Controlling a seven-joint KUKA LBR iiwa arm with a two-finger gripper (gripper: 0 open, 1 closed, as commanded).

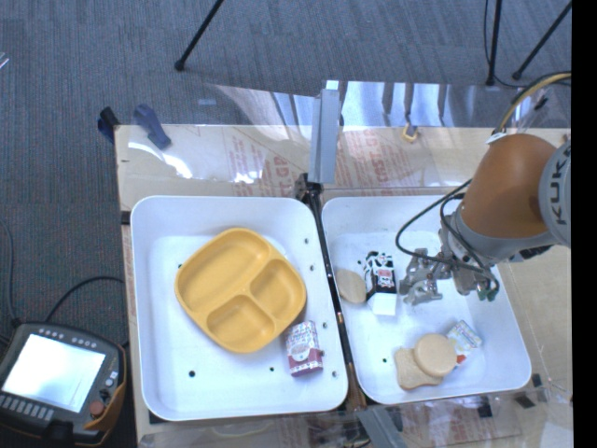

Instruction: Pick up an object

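Camera view: milk carton (381, 279) lies lengthwise top-to-bottom, just beside the pincer (422, 286), whose state I cannot tell.

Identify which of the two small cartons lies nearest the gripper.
The black-and-white carton in the right bin, just left of the gripper; the red carton sits in the left bin.

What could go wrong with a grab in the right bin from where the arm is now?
The gripper sits low beside the small cow-print carton, which lies close against a tan flat piece; closing there might nudge or catch both. The carton is also near the bin's left wall, so a push could wedge it. The arm's black cables loop over the bin and might snag.
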